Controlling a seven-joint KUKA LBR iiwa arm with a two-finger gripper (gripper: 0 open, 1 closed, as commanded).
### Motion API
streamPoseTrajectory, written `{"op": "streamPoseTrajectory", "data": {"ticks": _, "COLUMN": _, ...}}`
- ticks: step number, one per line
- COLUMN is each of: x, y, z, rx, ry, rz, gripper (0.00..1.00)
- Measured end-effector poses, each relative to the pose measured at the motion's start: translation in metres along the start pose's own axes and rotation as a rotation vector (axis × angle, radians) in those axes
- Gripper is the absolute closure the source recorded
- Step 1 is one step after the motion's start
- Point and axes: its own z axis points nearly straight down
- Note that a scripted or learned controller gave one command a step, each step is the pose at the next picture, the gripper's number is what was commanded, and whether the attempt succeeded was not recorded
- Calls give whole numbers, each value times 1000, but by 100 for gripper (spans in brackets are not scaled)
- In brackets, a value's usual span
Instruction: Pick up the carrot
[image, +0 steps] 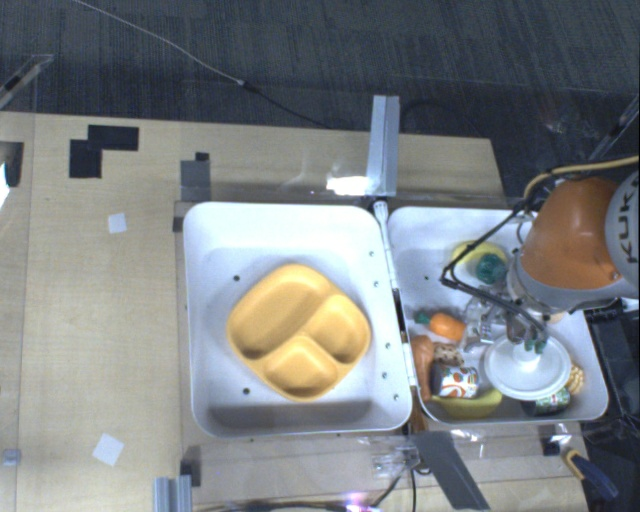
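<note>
Roughly, left to right: left bin (200, 330) holds a yellow divided plate (298, 329). Right bin (420, 235) holds the clutter. Carrot (423, 357) lies against that bin's left wall, long axis near-to-far, just below a small orange fruit (444, 325) and beside a printed can (458, 383) whose label is unreadable. Gripper (512, 325) hangs to the carrot's right, above the clutter; can't tell its state. Partial "KU" on the arm (575, 240).

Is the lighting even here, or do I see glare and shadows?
Camera view: a bright glare patch sits on the bench at the metal post; the yellow divided plastic plate casts a soft shadow in the left white bin; the small items under the grey arm's gripper look blurry.
</note>
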Motion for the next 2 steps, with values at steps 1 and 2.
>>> {"op": "streamPoseTrajectory", "data": {"ticks": 1, "x": -1, "y": 0, "z": 0, "rx": 0, "ry": -4, "rz": 0, "gripper": 0}}
{"op": "streamPoseTrajectory", "data": {"ticks": 2, "x": -11, "y": 49, "z": 0, "rx": -2, "ry": -2, "rz": -201, "gripper": 0}}
